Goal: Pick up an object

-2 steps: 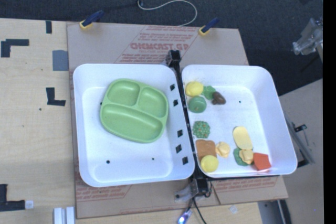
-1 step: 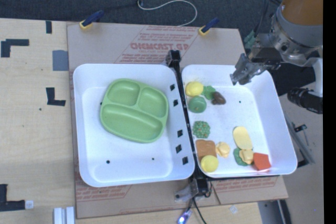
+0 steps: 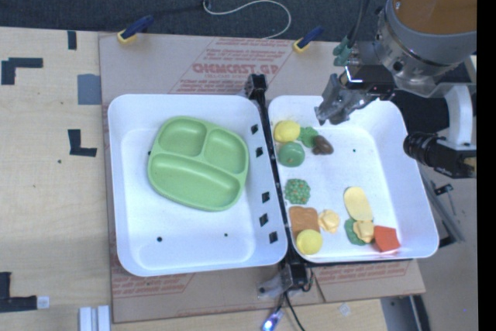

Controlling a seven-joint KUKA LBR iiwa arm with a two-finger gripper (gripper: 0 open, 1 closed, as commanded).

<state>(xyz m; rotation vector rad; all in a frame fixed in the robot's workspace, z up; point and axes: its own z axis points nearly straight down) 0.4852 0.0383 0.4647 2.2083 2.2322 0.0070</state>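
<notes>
Toy food (image 3: 291, 154) below tilted tool (image 3: 328, 115)

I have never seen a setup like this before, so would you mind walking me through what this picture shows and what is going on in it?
This is one picture from a fixed camera above a bench, looking down at a slant. The grey and orange machine at the upper right is a robot arm; its gripper hangs over the far part of the right bin, with nothing seen between its fingers. Its job is to pick up an object.

Two shallow white bins sit side by side. The left bin holds a green divided plate. The right bin holds small toy foods: a yellow lemon-like piece, a green round piece, a small brown piece, a green broccoli-like piece, a yellow ball, a pale yellow oval piece and an orange-red block.
</notes>
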